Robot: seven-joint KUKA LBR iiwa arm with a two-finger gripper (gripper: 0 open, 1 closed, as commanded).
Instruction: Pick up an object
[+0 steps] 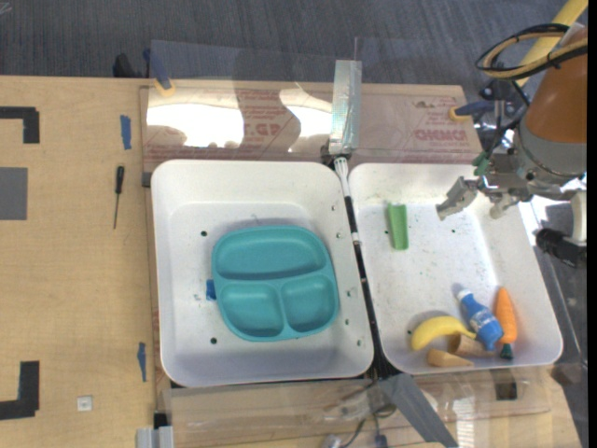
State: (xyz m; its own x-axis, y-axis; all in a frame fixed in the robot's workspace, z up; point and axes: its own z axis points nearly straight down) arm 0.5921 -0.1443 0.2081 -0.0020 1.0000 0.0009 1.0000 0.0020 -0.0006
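Nearest the camera, in the near right corner of the right bin (550,343), lies a small heap: a banana (437,331), a blue-capped bottle (478,315), an orange carrot (506,315) and a tan piece (448,358), all touching or just beside one another. Apart from them, toward the bin's far left, a green stick (398,226) lies alone with its long axis running near to far. The claw (478,200) hangs over the far right part of the same bin, its two fingers spread apart with nothing between them. From there the green stick lies to the left and slightly nearer; the heap lies well nearer, almost straight toward the camera. The stick, being isolated, looks the easier target. The arm reaches in from the right, wrist pointing down over the bin. The left bin (168,250) holds a teal divided tray (273,283).
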